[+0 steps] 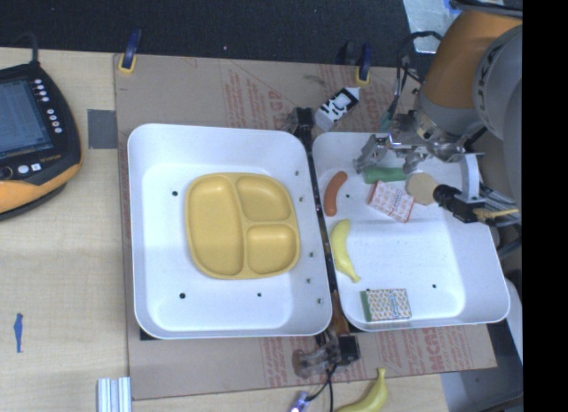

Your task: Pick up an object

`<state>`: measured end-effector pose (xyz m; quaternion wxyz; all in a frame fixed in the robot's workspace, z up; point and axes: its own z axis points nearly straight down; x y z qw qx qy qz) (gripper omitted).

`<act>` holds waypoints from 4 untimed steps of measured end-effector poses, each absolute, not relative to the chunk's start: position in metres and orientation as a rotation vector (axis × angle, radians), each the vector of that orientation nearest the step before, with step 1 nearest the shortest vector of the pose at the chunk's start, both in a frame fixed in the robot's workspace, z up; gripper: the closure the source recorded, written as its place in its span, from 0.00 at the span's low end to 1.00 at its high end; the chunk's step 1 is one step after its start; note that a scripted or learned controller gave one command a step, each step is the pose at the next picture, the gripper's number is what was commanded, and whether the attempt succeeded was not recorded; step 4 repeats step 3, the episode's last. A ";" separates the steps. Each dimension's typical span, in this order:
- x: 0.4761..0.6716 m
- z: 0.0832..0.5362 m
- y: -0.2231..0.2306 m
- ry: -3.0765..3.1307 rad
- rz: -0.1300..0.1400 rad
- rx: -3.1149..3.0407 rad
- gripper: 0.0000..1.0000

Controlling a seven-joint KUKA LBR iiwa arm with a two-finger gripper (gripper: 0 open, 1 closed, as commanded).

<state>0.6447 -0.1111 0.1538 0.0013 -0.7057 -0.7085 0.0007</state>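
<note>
Gripper (390, 154) hung low at right bin's (461, 304) far edge, over green item (383, 173), likely its target. Grip unclear. Sausage (334, 193), banana (343, 249), red packet (391, 201) lay nearby.

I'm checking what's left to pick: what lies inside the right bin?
In the right bin: a sausage, a banana, a patterned box, a red-checked packet, and a green item partly hidden beneath the gripper.

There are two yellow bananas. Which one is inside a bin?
The yellow banana lying at the left edge of the right white bin, below the orange sausage. The other yellow banana lies outside on the cardboard, at the view's bottom edge.
</note>
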 end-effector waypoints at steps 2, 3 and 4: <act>0.654 0.102 -0.143 -2.226 0.006 -2.211 1.00; 0.584 0.092 -0.114 -2.224 0.005 -2.215 1.00; 0.584 0.092 -0.114 -2.224 0.005 -2.215 1.00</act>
